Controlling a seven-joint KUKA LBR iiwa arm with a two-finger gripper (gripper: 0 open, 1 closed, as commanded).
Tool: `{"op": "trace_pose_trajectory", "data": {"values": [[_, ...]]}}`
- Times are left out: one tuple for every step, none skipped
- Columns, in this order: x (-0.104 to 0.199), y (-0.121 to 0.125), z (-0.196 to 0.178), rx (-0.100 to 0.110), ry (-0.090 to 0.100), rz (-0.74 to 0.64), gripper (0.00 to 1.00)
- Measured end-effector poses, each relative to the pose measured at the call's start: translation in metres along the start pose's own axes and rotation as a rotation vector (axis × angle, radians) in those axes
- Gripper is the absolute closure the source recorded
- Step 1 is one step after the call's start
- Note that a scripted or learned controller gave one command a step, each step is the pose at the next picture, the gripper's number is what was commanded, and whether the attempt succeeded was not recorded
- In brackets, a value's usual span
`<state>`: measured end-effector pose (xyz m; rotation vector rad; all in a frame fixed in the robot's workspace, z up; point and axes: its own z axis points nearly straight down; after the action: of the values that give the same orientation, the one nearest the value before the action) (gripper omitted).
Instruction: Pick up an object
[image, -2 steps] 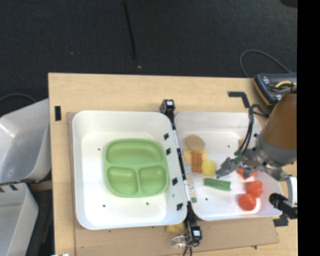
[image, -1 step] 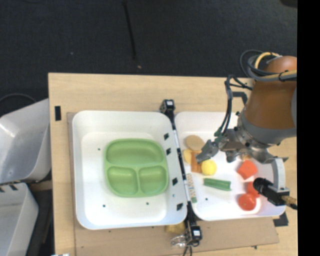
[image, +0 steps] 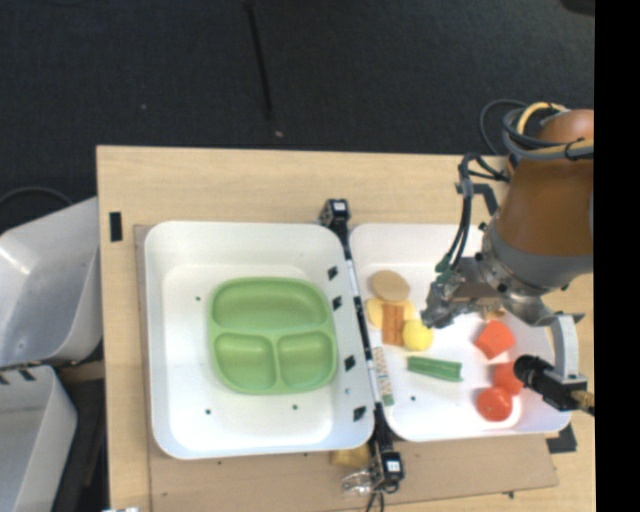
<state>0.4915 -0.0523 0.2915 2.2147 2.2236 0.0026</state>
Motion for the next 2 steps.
{"op": "trace_pose_trajectory", "data": {"values": [[-0.014, -0.002, 0.036, 0.005, 0.0, 0.005, 1.0], [-0.014, -0.001, 0.023, 0.0, 0.0, 0.003, 1.0]]}}
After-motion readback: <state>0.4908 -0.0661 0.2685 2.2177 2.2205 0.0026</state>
